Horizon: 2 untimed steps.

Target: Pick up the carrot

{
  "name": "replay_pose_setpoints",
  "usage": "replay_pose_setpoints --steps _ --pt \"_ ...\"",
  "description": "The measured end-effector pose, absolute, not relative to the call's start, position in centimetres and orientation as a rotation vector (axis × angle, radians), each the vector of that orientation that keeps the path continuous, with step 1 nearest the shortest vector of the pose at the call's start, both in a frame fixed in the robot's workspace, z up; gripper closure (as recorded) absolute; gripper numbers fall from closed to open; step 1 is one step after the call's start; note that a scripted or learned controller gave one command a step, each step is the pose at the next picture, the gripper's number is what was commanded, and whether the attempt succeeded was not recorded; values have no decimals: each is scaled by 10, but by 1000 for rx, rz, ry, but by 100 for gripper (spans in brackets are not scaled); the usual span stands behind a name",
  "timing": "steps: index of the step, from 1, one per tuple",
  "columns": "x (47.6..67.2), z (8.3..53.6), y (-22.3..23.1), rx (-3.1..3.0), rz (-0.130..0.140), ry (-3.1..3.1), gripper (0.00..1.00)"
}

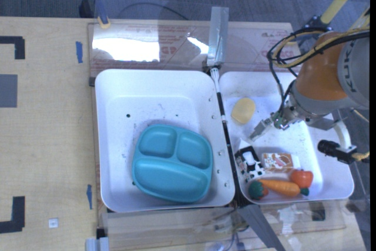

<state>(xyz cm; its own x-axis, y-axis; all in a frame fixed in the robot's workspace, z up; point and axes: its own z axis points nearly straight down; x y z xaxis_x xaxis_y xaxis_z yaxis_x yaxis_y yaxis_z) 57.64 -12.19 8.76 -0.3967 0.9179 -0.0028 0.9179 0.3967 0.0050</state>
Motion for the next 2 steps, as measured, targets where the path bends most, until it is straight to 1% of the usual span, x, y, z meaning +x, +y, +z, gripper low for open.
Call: replay_pose_setpoints --steps 1,2 --pt "655 86 -121 1727 3 2620 0" --pt "658 100 -121 1721 10 2613 100"
